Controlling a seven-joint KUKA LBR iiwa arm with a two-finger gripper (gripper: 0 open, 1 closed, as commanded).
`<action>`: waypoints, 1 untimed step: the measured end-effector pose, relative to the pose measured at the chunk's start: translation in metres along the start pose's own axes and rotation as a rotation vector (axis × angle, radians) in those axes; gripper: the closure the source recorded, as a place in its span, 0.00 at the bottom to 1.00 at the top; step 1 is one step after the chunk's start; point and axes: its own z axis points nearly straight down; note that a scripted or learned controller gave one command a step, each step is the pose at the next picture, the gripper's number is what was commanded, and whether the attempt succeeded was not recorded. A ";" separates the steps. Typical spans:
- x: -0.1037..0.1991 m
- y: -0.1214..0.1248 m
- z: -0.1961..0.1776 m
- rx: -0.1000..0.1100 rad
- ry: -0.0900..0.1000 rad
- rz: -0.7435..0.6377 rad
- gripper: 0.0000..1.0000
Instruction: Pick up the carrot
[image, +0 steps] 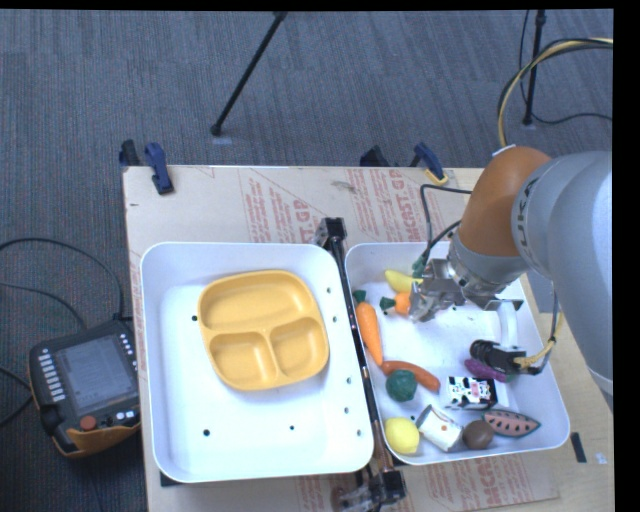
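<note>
Your arm (560, 230) looms nearest; whether its fingers are parted, you cannot tell. Grasp the carrot (369, 332), probably light and stiff, mid-length.

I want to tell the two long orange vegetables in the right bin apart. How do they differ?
The upper carrot lies along the right bin's left wall, nearly lengthwise; the lower carrot lies more crosswise, toward the bin's middle. The upper one looks paler orange; the lower one is redder and touches a dark green ball. Both are slim, tapered and lying flat, apart from the pincer.
</note>
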 end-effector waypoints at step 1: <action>0.000 0.000 0.000 0.001 0.000 0.000 0.00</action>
